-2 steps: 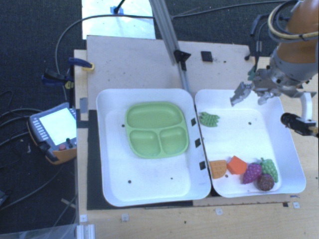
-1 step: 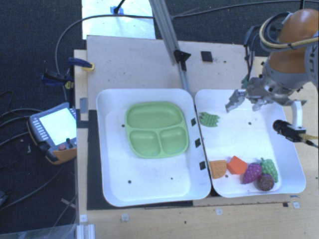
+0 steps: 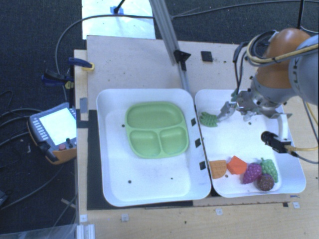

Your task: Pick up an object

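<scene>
The green toy vegetable (image 3: pixel 208 119) lies on the floor of the right bin (image 3: pixel 299 183), close to the bin's left wall. It sits just to the left of the gripper (image 3: pixel 225 111), very near the fingertips; whether the tips touch it cannot be told. It is not between the jaws. Whether the jaws are open or closed cannot be told at this angle.

Well below the jaws, along the bin's near edge, lies a row of toy foods: an orange slice-shaped piece (image 3: pixel 218 169), an orange-red block (image 3: pixel 237 165), a purple grape bunch (image 3: pixel 252 173), a green grape bunch (image 3: pixel 269 168) and a dark round piece (image 3: pixel 265 182), the last four touching or nearly so.

Far left of the jaws, the left bin (image 3: pixel 112 183) holds a green divided plate (image 3: pixel 156 129) with three compartments.

No legible writing or brand marks are visible on any item.
</scene>
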You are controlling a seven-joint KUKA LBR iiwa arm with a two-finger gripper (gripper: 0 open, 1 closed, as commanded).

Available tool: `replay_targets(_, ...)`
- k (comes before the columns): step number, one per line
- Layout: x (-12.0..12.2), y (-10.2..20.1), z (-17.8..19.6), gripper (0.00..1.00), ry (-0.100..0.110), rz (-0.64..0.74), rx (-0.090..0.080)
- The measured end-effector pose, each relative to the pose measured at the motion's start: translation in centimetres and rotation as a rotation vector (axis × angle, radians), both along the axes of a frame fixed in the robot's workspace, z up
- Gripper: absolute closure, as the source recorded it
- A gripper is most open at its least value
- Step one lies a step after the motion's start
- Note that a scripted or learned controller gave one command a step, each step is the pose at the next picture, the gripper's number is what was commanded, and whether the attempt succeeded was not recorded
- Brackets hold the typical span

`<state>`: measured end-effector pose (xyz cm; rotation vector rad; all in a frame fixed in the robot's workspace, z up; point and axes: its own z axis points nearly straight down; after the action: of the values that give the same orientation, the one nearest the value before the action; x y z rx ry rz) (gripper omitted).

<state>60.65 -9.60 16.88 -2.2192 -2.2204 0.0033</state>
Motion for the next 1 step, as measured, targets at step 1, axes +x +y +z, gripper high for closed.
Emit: replay_targets(1,0.25,-0.85,-5.78,0.0,0.0,0.0,-0.001)
